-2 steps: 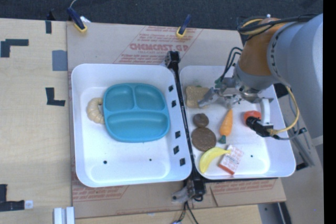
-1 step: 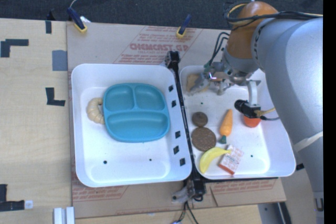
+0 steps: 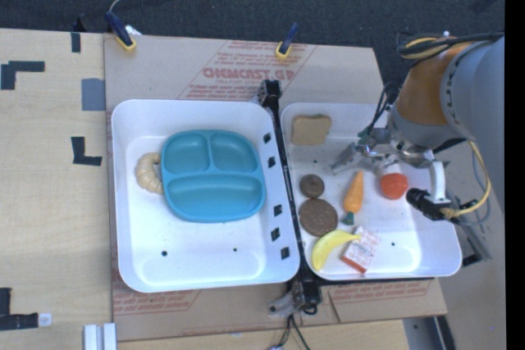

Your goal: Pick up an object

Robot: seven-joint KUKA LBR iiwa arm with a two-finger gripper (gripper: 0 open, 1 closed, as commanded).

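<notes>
My gripper (image 3: 366,161) hangs over the right bin (image 3: 426,258), with its fingers spread apart and nothing between them. Just below it lies an orange carrot (image 3: 353,193), its top end close under the gap. A red tomato (image 3: 394,185) sits right of the carrot, beside the right finger. Further left in this bin are a slice of toast (image 3: 310,129), a small brown cookie (image 3: 312,186) and a larger brown disc (image 3: 317,216). At the front lie a yellow banana (image 3: 330,246) and a red-and-white packet (image 3: 359,252).
The left bin (image 3: 131,242) holds a blue divided plate (image 3: 213,175) with a beige pastry-like piece (image 3: 148,172) at its left edge. A black divider with clips (image 3: 277,176) runs between the bins. Cables trail from the arm at the right.
</notes>
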